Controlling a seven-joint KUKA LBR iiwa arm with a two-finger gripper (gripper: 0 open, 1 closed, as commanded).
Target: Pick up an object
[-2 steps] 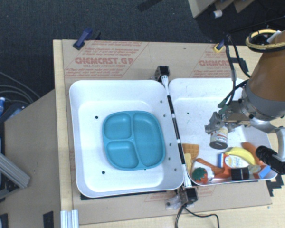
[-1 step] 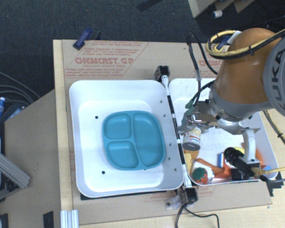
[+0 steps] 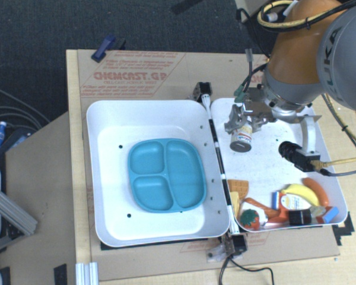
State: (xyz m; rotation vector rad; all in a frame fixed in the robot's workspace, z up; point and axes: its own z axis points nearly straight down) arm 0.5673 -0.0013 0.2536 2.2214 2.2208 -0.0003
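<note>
My gripper (image 3: 243,125) hangs over the upper left part of the right bin (image 3: 267,165). A small can (image 3: 242,141) with a white label and a red stripe sits between its fingers, slightly tilted, and the fingers are shut on its upper end. The can's grey end faces down toward the bin floor. The grey arm with its orange band reaches in from the upper right.
The left bin (image 3: 107,129) holds a blue divided plate (image 3: 166,174). Along the right bin's near edge lie a banana (image 3: 301,192), an orange piece (image 3: 319,190), a tan cracker (image 3: 238,189), a green and red toy fruit (image 3: 250,218), a black block (image 3: 299,218) and other small items.
</note>
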